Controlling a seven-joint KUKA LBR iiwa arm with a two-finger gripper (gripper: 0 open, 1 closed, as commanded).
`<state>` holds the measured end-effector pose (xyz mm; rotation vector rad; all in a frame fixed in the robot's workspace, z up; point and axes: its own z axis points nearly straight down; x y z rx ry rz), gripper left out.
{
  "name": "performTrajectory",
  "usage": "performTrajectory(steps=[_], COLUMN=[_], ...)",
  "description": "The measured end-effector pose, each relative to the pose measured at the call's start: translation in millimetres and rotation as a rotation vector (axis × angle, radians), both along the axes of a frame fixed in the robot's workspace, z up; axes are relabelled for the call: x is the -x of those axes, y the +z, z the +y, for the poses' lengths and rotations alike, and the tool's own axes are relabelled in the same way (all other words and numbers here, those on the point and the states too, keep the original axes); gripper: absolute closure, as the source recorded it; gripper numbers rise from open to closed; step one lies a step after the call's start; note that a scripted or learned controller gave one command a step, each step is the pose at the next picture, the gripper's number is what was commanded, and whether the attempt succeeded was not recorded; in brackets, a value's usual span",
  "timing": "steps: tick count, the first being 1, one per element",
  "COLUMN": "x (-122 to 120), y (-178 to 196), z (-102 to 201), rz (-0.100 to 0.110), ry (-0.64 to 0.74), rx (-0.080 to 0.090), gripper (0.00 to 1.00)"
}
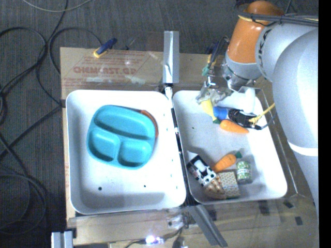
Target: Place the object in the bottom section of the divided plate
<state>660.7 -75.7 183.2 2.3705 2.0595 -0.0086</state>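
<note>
Gripper [209, 95] is hanging over the 11 o'clock corner of the right bin [199, 136], and I am not able to tell if it is open or closed. Nothing is showing as held. Just under it, toward 6 o'clock, a small yellow object [207, 108] is lying on the bin floor, close against a blue piece [221, 112]. I am taking the yellow one as the task's thing, though this is only my guess. It is looking like a light, stiff plastic toy with a smooth skin, so it is probably slipping easily; a hold across its narrow middle is seeming safest. An orange carrot [234, 126] is lying near, at 4 o'clock from it, and could be getting in the way. The blue divided plate [111, 123] is sitting in the left bin [88, 190], toward 9 o'clock from the gripper.
</note>
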Motion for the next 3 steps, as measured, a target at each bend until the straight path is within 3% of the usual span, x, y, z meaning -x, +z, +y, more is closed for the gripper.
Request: performTrajectory(steps=[1, 2, 3], x=[5.3, 22.8, 12.9], y=[0.2, -0.5, 22.5], z=[70.6, 149.1, 210.8], rz=[-0.001, 0.001, -0.001], ry=[0.585, 0.460, 0.521], rx=[-0.006, -0.006, -0.005], gripper=[1.00, 1.00, 1.00])
